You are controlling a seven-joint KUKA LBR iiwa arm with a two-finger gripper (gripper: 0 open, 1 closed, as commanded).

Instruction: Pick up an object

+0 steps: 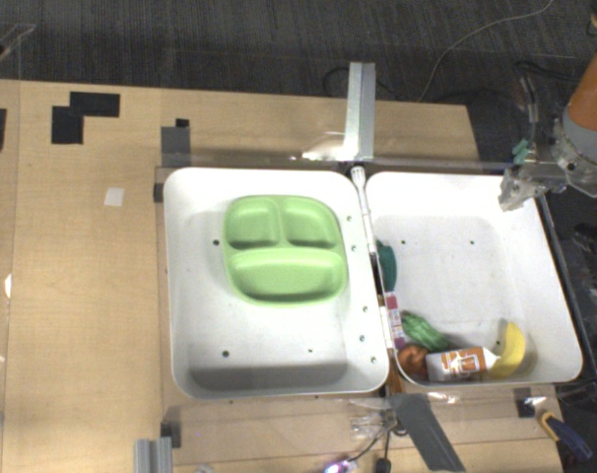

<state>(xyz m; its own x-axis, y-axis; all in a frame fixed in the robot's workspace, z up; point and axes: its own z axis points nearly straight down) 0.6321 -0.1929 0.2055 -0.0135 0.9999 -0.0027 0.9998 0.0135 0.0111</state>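
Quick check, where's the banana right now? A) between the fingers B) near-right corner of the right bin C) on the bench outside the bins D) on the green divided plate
B: the banana lies in the right bin's near-right corner beside a bottle, far from the green divided plate in the left bin.

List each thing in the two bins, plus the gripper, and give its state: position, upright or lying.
green plate: flat, left bin.
banana: lying, right bin's near corner.
bottle: on its side beside the banana.
gripper: above right bin's far edge, holding nothing.
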